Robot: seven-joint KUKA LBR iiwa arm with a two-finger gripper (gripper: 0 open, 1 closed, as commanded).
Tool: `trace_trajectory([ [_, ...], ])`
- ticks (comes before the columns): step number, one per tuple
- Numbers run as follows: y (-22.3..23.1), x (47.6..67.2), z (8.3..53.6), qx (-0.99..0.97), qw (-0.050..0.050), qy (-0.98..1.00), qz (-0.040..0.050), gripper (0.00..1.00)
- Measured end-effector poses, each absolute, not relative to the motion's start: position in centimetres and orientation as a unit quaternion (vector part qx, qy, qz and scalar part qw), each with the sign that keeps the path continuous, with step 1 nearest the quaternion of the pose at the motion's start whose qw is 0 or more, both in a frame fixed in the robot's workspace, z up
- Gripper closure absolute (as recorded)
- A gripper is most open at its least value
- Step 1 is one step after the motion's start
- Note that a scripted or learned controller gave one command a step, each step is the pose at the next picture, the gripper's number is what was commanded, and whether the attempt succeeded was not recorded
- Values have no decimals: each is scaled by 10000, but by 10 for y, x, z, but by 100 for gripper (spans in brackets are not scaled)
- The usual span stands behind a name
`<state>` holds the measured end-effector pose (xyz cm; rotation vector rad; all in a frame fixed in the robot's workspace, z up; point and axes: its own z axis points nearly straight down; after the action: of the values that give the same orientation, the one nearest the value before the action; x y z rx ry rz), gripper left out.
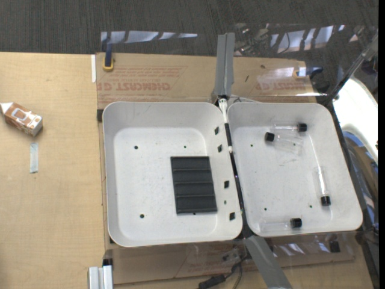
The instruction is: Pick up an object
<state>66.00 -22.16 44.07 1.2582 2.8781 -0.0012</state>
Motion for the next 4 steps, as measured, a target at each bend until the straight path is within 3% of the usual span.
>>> trace_trajectory([
  [1,-221,652,441,3551,3,9348,-5,100],
  [4,-221,653,441,2122,7,9772,-3,100],
])
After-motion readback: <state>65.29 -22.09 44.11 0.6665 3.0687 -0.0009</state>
